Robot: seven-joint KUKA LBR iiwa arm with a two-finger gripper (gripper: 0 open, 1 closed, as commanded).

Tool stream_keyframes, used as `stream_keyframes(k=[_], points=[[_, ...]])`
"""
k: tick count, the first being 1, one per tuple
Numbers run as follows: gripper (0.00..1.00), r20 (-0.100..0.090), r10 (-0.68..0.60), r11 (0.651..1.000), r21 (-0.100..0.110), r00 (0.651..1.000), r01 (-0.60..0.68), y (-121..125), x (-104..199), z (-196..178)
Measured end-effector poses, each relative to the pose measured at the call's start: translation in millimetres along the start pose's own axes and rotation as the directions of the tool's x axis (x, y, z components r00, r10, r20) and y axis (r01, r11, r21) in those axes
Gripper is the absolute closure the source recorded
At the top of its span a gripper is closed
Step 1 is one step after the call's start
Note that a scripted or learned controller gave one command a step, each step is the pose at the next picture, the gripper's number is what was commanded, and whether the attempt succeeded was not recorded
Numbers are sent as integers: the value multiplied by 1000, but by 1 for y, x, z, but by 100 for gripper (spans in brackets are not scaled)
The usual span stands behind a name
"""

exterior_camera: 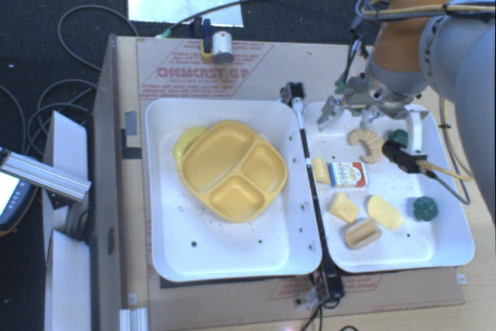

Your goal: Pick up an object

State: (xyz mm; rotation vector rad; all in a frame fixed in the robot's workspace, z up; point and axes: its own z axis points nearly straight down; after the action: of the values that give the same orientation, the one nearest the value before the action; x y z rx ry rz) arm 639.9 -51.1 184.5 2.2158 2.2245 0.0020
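Tool (364,114) hangs at the far end of the right bin (453,244), its finger spread impossible to tell. Just below it lies a croissant (366,143); beyond that, a small carton (347,174). Descending squarely over the croissant should avoid clipping the bin wall.

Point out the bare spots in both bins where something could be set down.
Left bin: bare floor along the front and front-left, below the yellow tray. Right bin: a bare strip along the front, below the bun, and a patch near the back-left corner. Its middle is crowded with toy food, and the gripper hangs over the back.
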Motion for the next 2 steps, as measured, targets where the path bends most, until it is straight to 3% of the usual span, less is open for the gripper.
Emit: stream_keyframes(k=[1, 2], points=[[0, 1, 3, 1000, 0, 1000, -3, -16, -38, -6], [0, 1, 3, 1000, 2, 1000, -3, -25, -62, 41]])
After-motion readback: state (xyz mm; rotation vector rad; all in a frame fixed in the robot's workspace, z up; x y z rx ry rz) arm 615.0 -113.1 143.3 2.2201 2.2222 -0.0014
